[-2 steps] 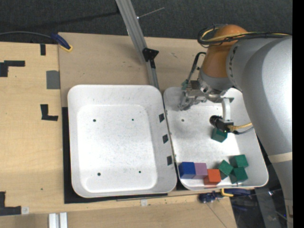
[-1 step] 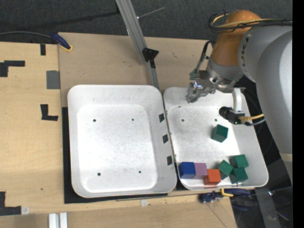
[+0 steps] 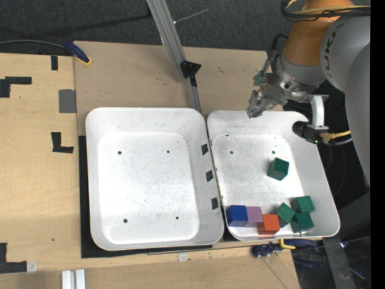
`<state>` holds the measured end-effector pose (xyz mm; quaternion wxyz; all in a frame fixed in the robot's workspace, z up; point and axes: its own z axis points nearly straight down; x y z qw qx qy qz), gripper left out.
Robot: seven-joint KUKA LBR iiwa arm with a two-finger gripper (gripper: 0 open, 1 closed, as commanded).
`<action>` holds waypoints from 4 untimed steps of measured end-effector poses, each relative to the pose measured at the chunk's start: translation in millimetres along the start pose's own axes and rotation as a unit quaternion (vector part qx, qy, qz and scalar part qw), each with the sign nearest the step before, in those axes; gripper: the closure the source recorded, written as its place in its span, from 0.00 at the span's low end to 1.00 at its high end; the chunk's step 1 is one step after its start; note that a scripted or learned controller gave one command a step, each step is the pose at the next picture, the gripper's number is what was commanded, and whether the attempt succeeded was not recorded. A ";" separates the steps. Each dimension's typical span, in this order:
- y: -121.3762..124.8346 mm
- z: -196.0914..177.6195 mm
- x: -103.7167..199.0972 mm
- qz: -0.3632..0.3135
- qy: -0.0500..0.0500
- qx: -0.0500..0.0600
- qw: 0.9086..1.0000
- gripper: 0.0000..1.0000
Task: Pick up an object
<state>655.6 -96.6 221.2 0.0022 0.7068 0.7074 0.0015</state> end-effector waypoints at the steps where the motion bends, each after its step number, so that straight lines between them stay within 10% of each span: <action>1: 0.2 -12.1 0.6 0.000 0.001 0.003 1.000 1.00; 4: -2.8 -14.4 155.6 -0.003 0.001 0.003 1.000 1.00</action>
